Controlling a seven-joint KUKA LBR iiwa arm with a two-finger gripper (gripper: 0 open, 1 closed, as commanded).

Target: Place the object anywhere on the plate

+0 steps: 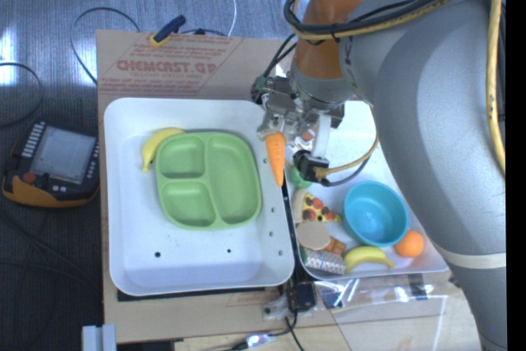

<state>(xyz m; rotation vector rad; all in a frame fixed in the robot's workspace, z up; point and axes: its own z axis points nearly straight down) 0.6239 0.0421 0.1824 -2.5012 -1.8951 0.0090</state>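
The green three-compartment plate [207, 178] lies in the left white bin [131, 255]. My gripper [276, 130] hangs over the wall between the two bins, just right of the plate's right edge. It is shut on the top of an orange carrot [276, 159], which hangs point-down from the fingers above the bin divide. The carrot is beside the plate, not over it.
A yellow banana [156, 143] lies against the plate's upper left rim. The right bin [427, 263] holds a blue bowl [376, 214], an orange [408, 244], a small banana [367, 257], a pizza slice [315, 209] and a round cookie [312, 236]. The arm's grey body covers the right side.
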